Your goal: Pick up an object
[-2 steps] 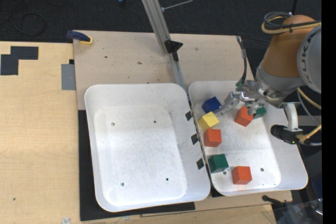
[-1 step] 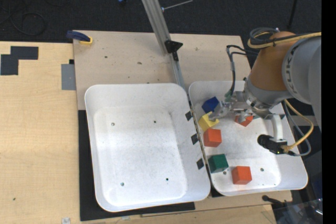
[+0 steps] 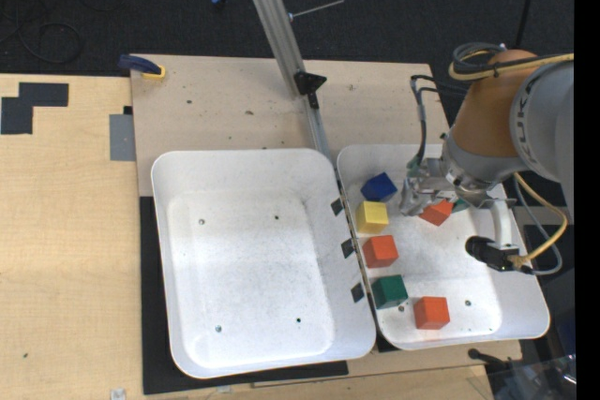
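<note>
Near edge: two shallow white plastic bins are sitting side by side on the bench; the left white bin (image 3: 187, 201) is lying closest to the viewer's side, its floor speckled with small dark dots.
Right white bin (image 3: 525, 318): it is holding five small blocks, most of them toward its left wall.
Orange cube, near (image 3: 431, 312): it is resting near the bin's near edge, just right of the green cube (image 3: 390, 291).
Red-orange cube, middle (image 3: 380, 250): it is lying between the green cube and the yellow cube (image 3: 372, 216).
Blue cube (image 3: 379, 186): it is sitting farthest back, touching or just beside the yellow cube; which one cannot be told.
Gripper (image 3: 427, 201): it is hanging low over the far part of the right bin, below the grey arm with the orange band (image 3: 487, 122).
Red block (image 3: 436, 213): it is sitting tilted right at the gripper's tip, well apart from the row of cubes.
Fingers: whether they are spread or pinching the red block cannot be told.
Writing: no readable labels or brands are showing at this size.
Aluminium rail (image 3: 277, 28): it is slanting up from between the bins toward the far side.
</note>
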Available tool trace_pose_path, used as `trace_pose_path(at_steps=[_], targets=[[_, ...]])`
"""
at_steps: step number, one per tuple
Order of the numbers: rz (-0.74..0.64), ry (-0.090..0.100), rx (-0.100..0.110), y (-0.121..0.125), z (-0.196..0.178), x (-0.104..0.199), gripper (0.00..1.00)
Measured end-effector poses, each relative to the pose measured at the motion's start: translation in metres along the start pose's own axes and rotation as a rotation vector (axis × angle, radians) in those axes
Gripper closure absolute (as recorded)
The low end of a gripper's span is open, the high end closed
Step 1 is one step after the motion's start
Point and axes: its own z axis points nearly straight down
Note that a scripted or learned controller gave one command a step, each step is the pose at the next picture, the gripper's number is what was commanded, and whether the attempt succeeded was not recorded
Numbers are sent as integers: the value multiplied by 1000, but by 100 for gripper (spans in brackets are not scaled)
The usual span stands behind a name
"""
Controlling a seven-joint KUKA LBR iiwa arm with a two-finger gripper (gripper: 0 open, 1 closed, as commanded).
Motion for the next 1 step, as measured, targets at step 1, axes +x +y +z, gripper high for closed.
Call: trace_pose_path(at_steps=[1], targets=[[-10,-3,2,-2,-62,4,100]])
